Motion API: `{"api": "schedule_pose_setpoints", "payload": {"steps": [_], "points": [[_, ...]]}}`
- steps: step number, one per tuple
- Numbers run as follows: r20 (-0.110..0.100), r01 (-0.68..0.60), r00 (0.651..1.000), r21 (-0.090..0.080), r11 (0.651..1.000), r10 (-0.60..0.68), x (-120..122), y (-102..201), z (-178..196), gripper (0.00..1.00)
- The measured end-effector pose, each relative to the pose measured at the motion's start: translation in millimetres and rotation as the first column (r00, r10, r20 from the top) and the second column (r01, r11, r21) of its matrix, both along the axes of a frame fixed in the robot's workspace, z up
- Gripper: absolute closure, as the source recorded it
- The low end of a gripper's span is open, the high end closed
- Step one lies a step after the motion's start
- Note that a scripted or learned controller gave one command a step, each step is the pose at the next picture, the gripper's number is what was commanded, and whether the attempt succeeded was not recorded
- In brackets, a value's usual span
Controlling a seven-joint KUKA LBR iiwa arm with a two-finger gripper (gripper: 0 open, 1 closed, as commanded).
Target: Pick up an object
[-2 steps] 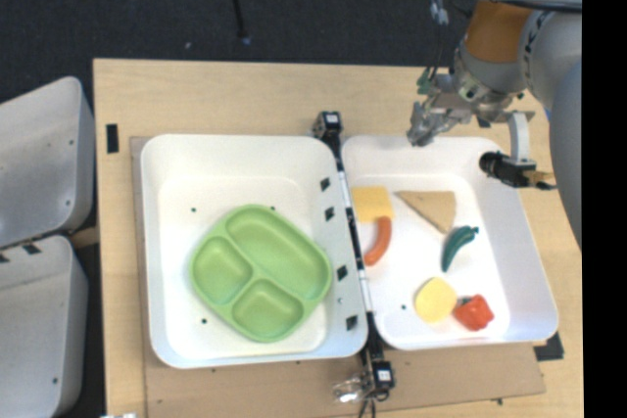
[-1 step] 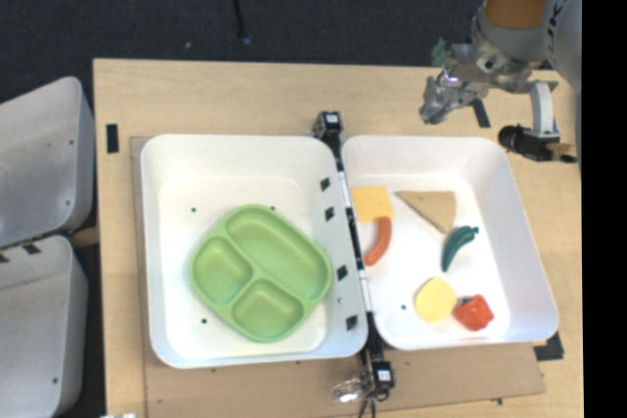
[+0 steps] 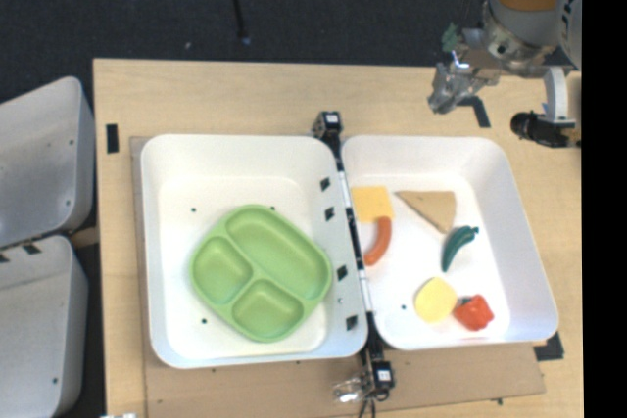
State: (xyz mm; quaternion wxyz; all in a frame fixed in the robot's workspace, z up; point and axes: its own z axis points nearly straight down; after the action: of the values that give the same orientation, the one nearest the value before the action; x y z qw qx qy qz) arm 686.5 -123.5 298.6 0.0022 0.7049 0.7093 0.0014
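1. Yellow, orange, tan, green and red toy foods lie in the right bin (image 3: 509, 173), six in all, one of each, all below the gripper (image 3: 453, 93) and well apart from it.
2. Nearest the gripper are a tan wedge (image 3: 431, 207) and a yellow square block (image 3: 372, 204), the block down and to the left of it, close to the divide between the bins.
3. An orange sausage (image 3: 378, 241), curved, touches the block's lower edge.
4. A dark green pepper (image 3: 457, 244) lies just below the wedge, farther down from the gripper.
5. Farthest away are a round yellow lemon (image 3: 435, 300) and a red piece (image 3: 474, 311), touching each other.
6. One light green divided plate (image 3: 260, 272) with three compartments sits in the left bin (image 3: 167, 171), far down and left of the gripper.
7. Whether the gripper is open or closed cannot be told; it hangs over the wooden bench (image 3: 245, 98), beyond the right bin's far rim, with nothing seen in it.
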Motion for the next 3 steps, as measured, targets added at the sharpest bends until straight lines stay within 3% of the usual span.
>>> {"api": "schedule_pose_setpoints", "payload": {"steps": [2,3], "points": [[-0.006,0.001,1.000,0.001,1.000,-0.001,-9,112,-15,1.00],[-0.007,0.001,1.000,0.001,1.000,-0.001,-12,157,-40,1.00]]}}
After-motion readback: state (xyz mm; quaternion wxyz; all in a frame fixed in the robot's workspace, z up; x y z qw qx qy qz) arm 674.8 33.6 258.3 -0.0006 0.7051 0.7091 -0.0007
